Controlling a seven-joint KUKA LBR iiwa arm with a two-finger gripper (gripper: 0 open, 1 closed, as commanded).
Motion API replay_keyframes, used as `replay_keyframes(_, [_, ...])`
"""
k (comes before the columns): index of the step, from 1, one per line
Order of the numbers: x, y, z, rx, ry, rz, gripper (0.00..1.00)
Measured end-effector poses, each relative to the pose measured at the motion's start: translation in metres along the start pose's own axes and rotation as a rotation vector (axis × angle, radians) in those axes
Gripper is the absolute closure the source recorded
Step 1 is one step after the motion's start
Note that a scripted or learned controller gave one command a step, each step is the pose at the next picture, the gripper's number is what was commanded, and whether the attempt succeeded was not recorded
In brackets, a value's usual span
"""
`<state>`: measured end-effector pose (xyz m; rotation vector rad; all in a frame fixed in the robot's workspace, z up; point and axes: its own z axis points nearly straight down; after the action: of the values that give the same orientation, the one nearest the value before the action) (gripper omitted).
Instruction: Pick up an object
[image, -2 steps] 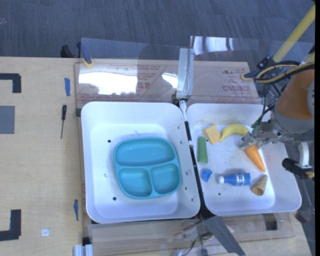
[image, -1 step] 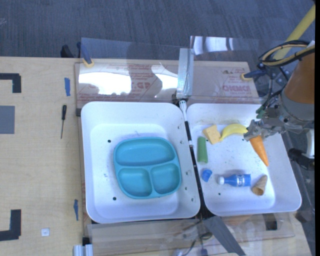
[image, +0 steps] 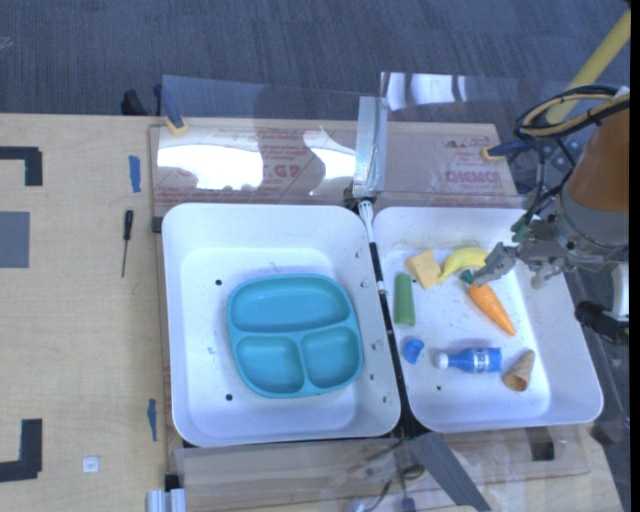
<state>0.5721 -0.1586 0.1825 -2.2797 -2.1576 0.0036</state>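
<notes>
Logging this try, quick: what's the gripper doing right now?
Gripper: above the right bin, beside the banana and carrot; open or closed cannot be told.

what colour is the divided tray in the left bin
Light blue, a turquoise shade; the divided tray shows in the camera view.

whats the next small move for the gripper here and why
Probably a short drop straight down onto the carrot. The gripper sits just above the carrot's green end in the right bin, with nothing between its fingers, and the banana lies close beside it, so any sideways drift risks a bad grasp.
</notes>
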Motion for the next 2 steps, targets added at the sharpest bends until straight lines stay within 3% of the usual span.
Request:
replay_keyframes(1, [-0.0037, 0.0247, 0.0956, -0.009, -0.001, -0.049, 0.00])
replay_keyframes(2, [-0.0038, 0.0258, 0.0869, -0.011, -0.002, -0.050, 1.00])
